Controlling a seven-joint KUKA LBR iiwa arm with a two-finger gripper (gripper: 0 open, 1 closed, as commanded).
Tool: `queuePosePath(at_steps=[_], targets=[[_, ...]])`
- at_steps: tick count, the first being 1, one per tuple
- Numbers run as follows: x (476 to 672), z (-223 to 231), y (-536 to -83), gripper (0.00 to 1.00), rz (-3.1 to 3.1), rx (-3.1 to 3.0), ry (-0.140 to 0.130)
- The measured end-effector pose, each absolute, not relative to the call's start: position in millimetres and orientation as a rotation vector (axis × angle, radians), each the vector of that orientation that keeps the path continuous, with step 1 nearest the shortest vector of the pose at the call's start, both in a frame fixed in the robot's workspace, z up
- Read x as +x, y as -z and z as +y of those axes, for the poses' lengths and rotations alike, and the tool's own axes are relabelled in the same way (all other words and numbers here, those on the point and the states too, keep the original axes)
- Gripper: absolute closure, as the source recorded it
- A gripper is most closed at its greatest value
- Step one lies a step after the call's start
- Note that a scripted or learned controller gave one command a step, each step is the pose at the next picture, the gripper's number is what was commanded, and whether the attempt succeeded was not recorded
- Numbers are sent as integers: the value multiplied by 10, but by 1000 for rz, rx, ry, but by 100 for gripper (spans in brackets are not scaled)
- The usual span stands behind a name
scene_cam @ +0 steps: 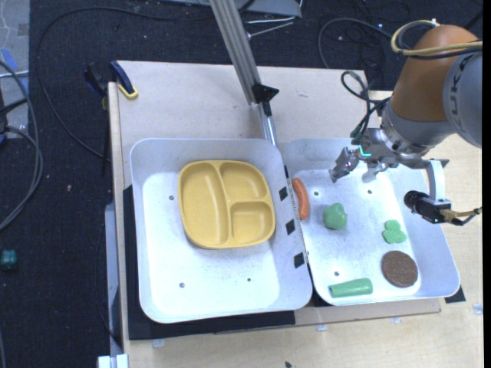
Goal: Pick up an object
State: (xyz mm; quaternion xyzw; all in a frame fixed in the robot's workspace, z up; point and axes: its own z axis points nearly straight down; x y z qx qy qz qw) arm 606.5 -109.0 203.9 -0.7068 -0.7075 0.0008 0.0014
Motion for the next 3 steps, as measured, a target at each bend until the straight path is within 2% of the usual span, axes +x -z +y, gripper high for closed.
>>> queuePosePath(at_steps=[1, 3], targets=[[6072, -1091, -2052, 0, -2223, -2220, 0], [6121, -1084, -911, 0, -2223, -2224, -1]])
